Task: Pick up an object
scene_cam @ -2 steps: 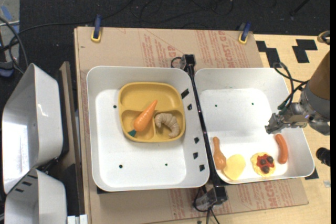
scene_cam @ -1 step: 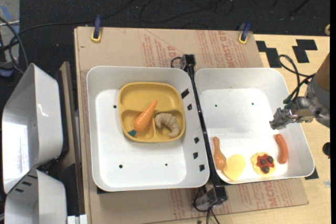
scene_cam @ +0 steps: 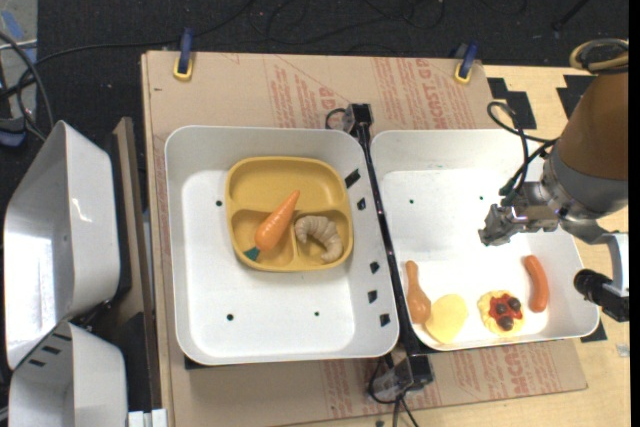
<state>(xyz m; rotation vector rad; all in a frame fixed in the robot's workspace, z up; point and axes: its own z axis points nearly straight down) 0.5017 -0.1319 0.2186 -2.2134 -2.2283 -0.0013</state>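
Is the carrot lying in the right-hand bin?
No, the carrot lies on the yellow plate in the left bin.

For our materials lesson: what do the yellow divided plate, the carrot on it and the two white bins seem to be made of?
Yellow divided plate: probably moulded plastic, smooth with a soft sheen and rounded rims.
Carrot: likely toy plastic or rubber, uniformly orange and glossy; which one is unclear.
Left white bin and right white bin: apparently thin formed plastic, smooth, with rounded corners.
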